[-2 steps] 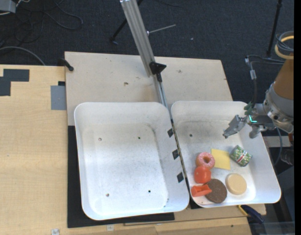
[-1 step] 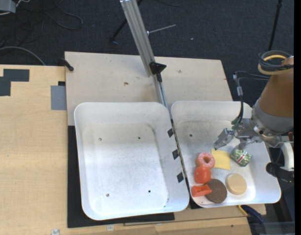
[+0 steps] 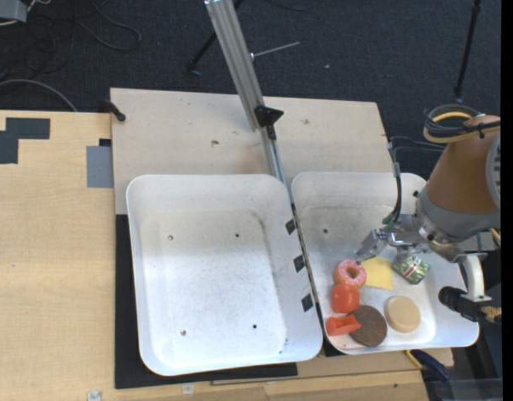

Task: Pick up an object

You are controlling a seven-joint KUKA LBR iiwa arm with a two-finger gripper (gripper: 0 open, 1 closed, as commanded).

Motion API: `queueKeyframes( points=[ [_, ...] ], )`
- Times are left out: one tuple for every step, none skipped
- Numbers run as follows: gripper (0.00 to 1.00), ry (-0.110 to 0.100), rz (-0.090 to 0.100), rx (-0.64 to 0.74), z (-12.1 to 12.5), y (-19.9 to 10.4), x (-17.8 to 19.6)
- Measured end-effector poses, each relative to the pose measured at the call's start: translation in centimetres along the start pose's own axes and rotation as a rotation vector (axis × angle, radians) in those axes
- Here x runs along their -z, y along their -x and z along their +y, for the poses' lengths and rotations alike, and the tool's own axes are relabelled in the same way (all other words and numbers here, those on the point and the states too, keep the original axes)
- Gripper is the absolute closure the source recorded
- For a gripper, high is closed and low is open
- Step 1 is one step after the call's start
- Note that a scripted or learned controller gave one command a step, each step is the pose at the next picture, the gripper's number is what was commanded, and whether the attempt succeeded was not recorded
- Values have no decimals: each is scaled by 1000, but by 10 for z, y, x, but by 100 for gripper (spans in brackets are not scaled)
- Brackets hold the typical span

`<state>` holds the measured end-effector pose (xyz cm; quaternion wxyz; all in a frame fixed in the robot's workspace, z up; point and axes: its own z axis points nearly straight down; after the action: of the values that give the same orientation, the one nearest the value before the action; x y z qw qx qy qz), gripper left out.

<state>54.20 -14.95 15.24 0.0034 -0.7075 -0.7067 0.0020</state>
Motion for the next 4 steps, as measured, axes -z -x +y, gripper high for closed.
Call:
queueKeyframes(
  points=[
    [0,11,-2,1,-1,1,-46],
    [100,4,0,-7,-3,2,-39],
    [100,11,-2,2,2,-1,22],
    [100,9,-2,2,2,0,60]
  ],
)
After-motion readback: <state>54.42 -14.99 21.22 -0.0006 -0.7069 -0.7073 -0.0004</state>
